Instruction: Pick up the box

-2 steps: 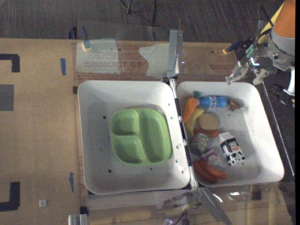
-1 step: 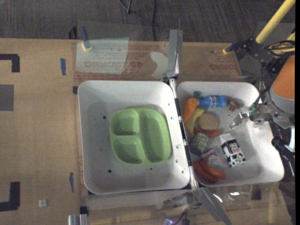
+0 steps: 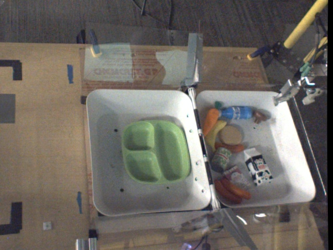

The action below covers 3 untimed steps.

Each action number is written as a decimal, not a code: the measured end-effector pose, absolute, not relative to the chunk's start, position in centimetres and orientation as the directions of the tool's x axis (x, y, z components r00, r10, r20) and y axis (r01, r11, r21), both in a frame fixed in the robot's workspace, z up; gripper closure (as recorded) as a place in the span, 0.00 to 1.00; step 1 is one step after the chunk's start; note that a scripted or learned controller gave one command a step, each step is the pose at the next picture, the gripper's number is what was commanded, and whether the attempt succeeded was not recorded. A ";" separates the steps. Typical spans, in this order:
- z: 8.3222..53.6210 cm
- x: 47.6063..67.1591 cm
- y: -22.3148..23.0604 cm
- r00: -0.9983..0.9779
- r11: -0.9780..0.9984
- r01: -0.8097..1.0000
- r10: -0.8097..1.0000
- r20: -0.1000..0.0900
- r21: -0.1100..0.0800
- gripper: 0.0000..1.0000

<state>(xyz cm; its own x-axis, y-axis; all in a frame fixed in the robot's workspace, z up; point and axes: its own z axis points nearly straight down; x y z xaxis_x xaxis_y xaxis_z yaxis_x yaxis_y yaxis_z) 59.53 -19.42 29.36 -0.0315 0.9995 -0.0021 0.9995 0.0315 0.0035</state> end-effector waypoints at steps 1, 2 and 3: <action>27.5 60.3 -21.6 0.293 -0.293 0.956 0.956 -0.002 0.003 0.00; 13.9 60.6 -20.4 0.343 -0.343 0.939 0.939 0.000 -0.001 0.00; 14.9 60.7 -20.4 0.341 -0.341 0.940 0.940 -0.001 0.001 1.00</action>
<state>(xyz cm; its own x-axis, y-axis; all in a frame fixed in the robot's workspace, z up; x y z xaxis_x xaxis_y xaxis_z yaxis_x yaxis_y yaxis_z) 60.72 -20.42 14.93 0.3412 0.9400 -0.0006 0.9400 -0.3412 0.0011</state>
